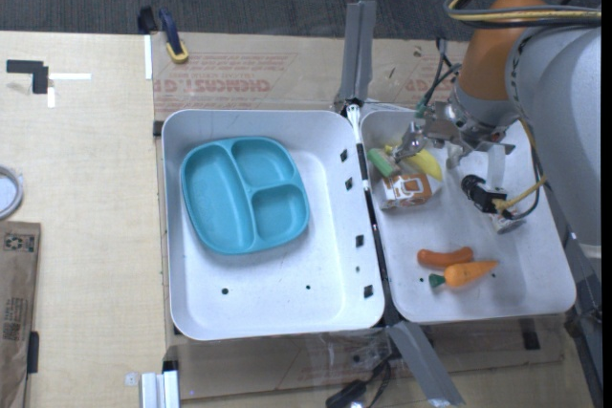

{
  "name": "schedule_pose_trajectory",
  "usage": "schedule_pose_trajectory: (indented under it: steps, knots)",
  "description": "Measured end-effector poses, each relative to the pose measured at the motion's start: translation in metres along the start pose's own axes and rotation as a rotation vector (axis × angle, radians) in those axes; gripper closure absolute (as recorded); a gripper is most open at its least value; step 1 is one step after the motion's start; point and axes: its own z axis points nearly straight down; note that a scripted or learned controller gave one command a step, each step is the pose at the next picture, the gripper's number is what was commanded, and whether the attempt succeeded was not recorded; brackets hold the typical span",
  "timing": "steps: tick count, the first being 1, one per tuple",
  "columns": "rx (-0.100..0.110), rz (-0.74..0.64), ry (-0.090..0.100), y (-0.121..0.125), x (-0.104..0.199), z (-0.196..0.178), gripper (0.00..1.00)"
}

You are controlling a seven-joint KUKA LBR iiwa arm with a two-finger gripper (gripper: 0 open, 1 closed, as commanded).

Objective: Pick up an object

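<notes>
Hand (418,141), fingers unreadable so I cannot tell its opening, hangs over the right bin's (535,296) upper-left corner. Below it a carrot (466,274) lies lengthwise left-right, green end leftward, bare floor to its right.

plate (245,196) in left bin (191,301) | carrot (466,274) in right bin (535,291)

The blue divided plate (246,195) looks like smooth matt plastic, lying in a glossy white plastic bin (191,301).
</notes>
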Motion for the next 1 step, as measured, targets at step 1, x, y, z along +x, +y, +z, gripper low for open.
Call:
schedule_pose_trajectory:
  steps: [1]
  knots:
    - [0.025,-0.002,-0.002,-0.0048,-0.0017,-0.0013,1.0]
